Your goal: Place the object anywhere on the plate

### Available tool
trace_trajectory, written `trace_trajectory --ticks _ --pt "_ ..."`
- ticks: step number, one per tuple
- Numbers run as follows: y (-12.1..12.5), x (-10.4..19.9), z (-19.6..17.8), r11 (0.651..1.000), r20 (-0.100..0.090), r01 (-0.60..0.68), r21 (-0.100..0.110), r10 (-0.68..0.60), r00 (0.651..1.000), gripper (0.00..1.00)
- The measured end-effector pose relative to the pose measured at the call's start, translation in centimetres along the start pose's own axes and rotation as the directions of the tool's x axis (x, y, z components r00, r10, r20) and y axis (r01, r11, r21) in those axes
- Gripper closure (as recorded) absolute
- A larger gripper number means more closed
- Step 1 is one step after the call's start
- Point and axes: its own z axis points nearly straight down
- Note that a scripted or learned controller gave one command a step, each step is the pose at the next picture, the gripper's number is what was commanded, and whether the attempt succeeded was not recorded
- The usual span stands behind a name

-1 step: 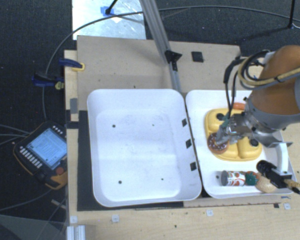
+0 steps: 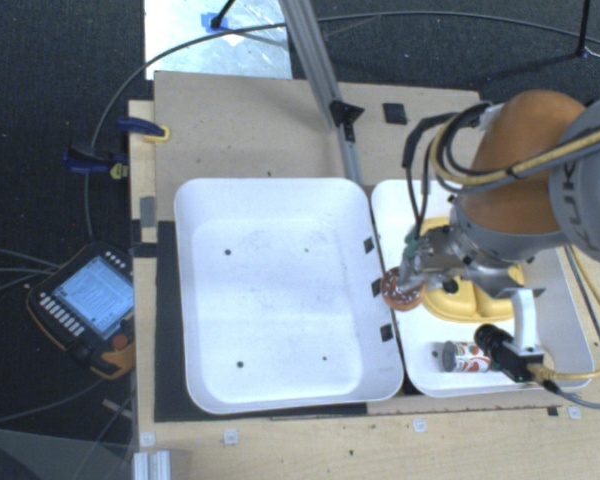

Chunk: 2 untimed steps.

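Right now you see the arm (image 2: 540,168) reaching in from the right over the right-hand bin (image 2: 388,200), its orange band sitting above the wrist. The gripper (image 2: 408,286) hangs near that bin's left wall, close to the divide between the two bins. A small brown, roundish object (image 2: 405,296) sits right at its tips, but you cannot tell from this angle whether it is actually pinched or merely lying underneath, nor how wide the gripper stands. Just beside it, to the right, lies a yellow plate (image 2: 458,306) (partly covered by the wrist). Nearer the front of the same bin rests a small can-like item (image 2: 462,358) on its side, white and red. The left-hand bin (image 2: 270,288) is next to it, their walls touching. Off the bench, on the dark floor to the left, a teach pendant (image 2: 85,303) shows a lit screen.
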Motion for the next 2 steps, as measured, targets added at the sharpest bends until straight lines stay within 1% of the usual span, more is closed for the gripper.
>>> trace_trajectory --ticks 1,2 --pt "-0.4 5.9 0.1 1.0 0.0 0.001 0.001 -0.001 1.0 1.0" --pt "0.3 10.1 2.2 1.0 0.001 -0.002 0.003 0.002 1.0 1.0"
